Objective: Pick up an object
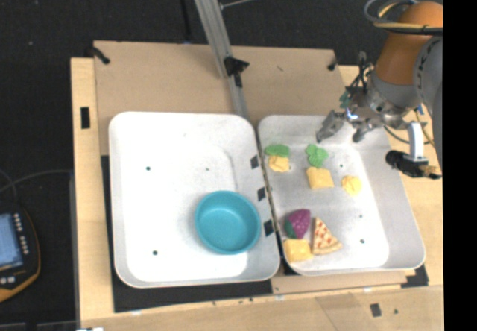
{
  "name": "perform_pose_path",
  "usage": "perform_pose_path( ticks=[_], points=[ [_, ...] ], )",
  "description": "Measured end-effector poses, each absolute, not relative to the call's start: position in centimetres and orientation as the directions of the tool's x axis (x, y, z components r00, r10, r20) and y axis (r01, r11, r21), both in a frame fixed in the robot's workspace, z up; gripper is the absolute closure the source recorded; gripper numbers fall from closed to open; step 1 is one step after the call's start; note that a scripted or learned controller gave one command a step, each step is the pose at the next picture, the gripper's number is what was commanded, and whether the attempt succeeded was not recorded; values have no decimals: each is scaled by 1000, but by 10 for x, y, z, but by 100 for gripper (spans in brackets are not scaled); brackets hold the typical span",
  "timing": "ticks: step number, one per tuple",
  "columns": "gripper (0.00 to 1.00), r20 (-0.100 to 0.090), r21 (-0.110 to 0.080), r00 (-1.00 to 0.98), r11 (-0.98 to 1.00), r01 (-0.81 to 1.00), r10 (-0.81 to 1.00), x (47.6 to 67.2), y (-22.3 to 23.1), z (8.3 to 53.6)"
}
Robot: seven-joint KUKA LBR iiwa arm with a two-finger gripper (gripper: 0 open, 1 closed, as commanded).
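A blue bowl [226, 222] sits nearest the camera at the five o'clock corner of the left bin [149, 136]. Across the divide, the right bin [395, 232] carries the toy food: a pizza slice [324, 237] and a yellow block [297, 250] at its near edge, with a purple grape cluster [298, 222] just above them at seven o'clock. Farther back lie a yellow cheese wedge [320, 178] topped by a green piece [316, 153], a small yellow-orange item [351, 186] at three o'clock of the wedge, and a green-and-yellow piece [278, 159] by the bin's left wall. At the far one o'clock corner, the gripper [344, 127] hangs over bare white floor, its two fingers spread apart and holding nothing, well apart from every object.
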State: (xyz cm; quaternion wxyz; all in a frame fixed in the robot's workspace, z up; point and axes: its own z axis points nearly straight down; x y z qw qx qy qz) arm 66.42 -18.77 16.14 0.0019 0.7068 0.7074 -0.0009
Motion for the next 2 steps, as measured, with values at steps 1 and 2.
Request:
perform_pose_path(
  ticks=[1,2],
  points=[
    [0,-3,1,-2,2,1000,1000,663,-186,103],
    [100,-5,5,-3,3,1000,1000,664,-187,115]
  ],
)
